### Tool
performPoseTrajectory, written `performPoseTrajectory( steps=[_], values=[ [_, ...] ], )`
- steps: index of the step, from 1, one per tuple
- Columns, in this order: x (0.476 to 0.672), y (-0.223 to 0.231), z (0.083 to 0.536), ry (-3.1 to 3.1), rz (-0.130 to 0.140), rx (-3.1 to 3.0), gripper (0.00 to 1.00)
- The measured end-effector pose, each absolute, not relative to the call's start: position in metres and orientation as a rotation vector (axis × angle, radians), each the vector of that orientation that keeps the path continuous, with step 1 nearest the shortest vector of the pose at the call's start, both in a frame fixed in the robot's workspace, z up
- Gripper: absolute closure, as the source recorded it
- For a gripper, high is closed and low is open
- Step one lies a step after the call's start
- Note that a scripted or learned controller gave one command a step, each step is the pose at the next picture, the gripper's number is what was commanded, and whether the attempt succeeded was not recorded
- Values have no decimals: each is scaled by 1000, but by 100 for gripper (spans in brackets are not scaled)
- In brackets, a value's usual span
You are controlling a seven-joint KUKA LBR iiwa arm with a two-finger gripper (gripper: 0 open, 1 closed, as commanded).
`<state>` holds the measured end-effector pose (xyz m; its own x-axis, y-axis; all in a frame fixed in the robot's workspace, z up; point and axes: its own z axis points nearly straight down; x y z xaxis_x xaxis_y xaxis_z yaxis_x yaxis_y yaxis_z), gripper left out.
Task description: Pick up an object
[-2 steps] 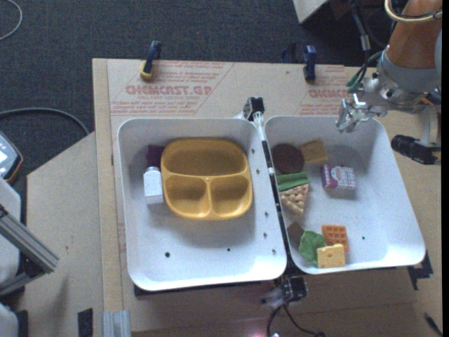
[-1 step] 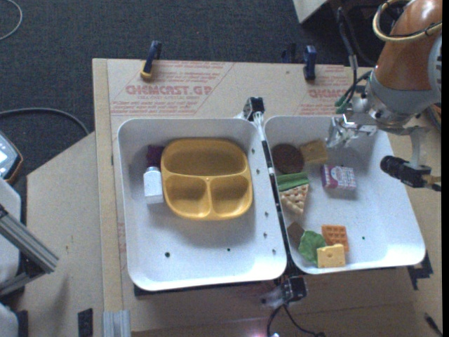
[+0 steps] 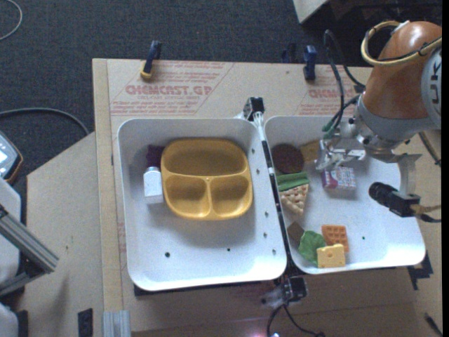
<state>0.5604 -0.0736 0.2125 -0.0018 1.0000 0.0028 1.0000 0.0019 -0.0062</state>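
Gripper hangs in the right bin, upper-mid frame; can't tell its state, nothing seen held. Nearest candidate is the purple-white packet, just below-right, long axis approx. left-right. Right bin: 1 brown disc, 1 pizza slice, 1 waffle, 1 cheese wedge. Left bin: 1 yellow tray, 1 white bottle.

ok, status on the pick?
End effector low over right bin, beside small purple-white pack. No grasp visible. Brown disc and pizza slice close by.
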Motion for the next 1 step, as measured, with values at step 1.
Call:
performPoseTrajectory(
  steps=[1],
  values=[
    [539,-58,225,-2220,1,-2217,100]
  ],
)
